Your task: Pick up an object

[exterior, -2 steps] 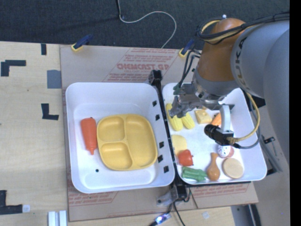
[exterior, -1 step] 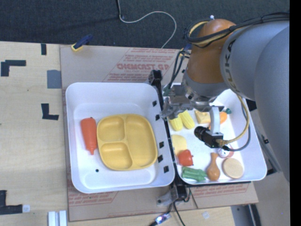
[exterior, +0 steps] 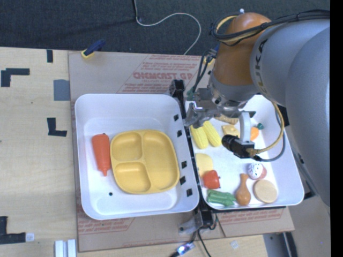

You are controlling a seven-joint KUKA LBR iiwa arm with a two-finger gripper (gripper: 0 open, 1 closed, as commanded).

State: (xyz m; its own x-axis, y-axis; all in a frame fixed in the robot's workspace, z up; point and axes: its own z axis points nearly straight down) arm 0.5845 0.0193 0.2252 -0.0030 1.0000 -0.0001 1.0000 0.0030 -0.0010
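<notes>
The gripper hangs over the right bin's far left corner, directly above the corn cobs; whether it is parted or closed cannot be told. In the left bin, a carrot lies beside a yellow tray.

Arm hangs over right bin of toy food.

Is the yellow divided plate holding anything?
Empty: the yellow divided plate shows three bare compartments; the carrot lies beside it in the left bin.
</notes>
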